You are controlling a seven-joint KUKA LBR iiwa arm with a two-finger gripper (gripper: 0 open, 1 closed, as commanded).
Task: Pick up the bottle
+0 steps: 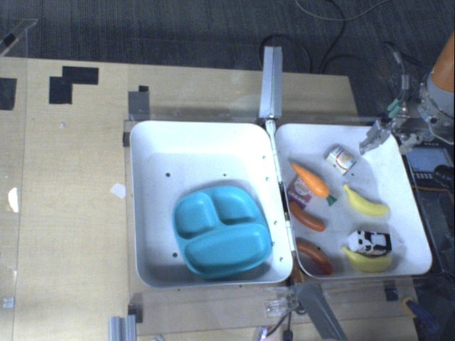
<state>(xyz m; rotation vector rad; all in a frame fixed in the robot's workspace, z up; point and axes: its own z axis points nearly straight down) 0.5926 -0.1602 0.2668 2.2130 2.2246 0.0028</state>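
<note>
Smooth white bin [419, 212] holds small cylindrical bottle [340, 160], gripper [375, 136] near.

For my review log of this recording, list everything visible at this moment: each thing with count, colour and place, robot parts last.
Bins: 2, white, side by side on the bench.
Divided tray: 1, blue, left bin.
Bottle: 1, white and silver, right bin, far end, lying down.
Carrot: 1, orange, right bin, upper left.
Bananas: 2, yellow, right bin, right side.
Sausages: 2, reddish brown, right bin, left side.
Black-and-white item: 1, on the nearer banana.
Small packet: 1, purple and white, under the carrot.
Gripper: 1, grey, at the right bin's far right corner, beside the bottle.
</note>
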